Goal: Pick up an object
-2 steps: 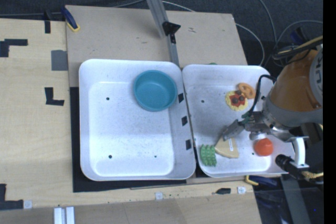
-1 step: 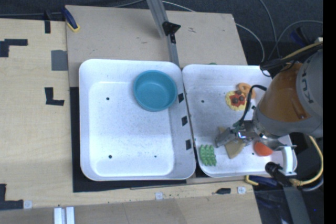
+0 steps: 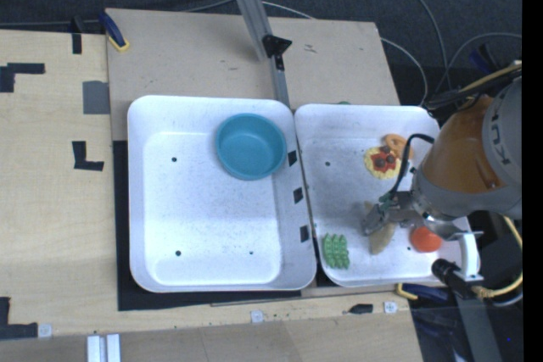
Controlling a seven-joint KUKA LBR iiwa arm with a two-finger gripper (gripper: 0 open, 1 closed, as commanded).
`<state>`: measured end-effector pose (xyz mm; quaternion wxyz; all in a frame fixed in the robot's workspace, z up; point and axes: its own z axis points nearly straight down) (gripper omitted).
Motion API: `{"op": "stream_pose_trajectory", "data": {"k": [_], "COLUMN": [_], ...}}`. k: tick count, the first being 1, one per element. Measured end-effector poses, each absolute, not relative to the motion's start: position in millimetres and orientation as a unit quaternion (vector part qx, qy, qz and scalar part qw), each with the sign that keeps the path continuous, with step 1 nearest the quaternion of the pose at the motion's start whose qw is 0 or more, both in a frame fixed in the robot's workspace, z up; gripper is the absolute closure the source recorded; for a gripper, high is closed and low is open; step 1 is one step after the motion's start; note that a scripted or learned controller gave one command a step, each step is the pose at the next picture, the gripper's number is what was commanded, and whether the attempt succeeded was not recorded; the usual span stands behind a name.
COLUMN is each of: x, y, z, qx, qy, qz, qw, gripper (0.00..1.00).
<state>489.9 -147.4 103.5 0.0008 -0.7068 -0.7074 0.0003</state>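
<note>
My gripper (image 3: 378, 220) hangs low over the right bin (image 3: 339, 148), near its front right part, with the arm coming in from the right. A tan, flat object (image 3: 381, 239) lies right under the fingers; whether they touch it I cannot tell. A small pizza-like toy with red and yellow (image 3: 384, 158) lies toward the back right of that bin. A green knobbly toy (image 3: 336, 251) sits at the bin's front left. An orange-red round object (image 3: 425, 240) shows just right of the gripper, partly behind the wrist. A blue bowl (image 3: 250, 146) rests in the left bin (image 3: 170, 208).
A grey metal pole (image 3: 250, 0) slants down from the top to the seam between the bins. Cables loop behind the right bin. The arm's orange band (image 3: 462, 153) covers that bin's right edge.
</note>
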Motion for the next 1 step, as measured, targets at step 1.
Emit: {"op": "stream_pose_trajectory", "data": {"k": [1], "x": [490.8], "y": [-149.5], "z": [164.6], "qx": [-0.707], "qy": [-0.707], "qz": [-0.0008], "qw": [-0.001], "gripper": [1.0]}}
